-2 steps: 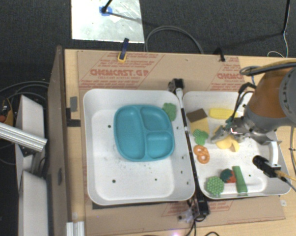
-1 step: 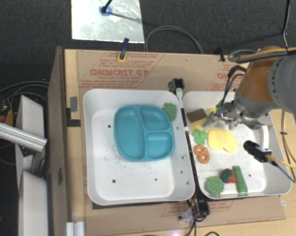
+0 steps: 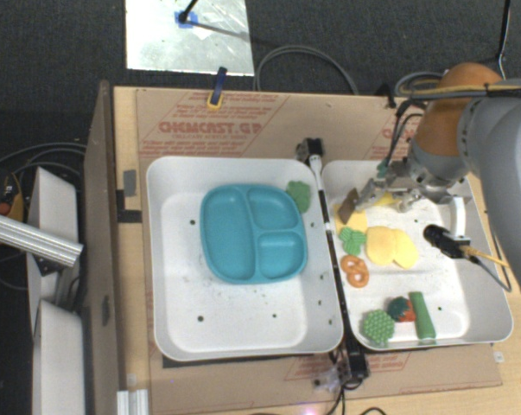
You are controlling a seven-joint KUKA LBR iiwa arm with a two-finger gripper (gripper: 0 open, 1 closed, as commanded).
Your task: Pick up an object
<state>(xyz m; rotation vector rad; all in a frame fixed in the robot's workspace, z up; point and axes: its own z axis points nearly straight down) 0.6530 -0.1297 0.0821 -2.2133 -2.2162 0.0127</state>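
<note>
Camera view: the gripper (image 3: 361, 200) sits right of middle, over yellow toys (image 3: 390, 245). I cannot tell its jaws.

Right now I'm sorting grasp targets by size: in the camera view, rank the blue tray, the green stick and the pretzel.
1. blue tray, by far the largest.
2. green stick.
3. pretzel, slightly smaller; these two are close.

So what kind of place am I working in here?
Likely a robot lab bench: two white bins on cardboard, toy food, loose cables, and the gripper.
</note>
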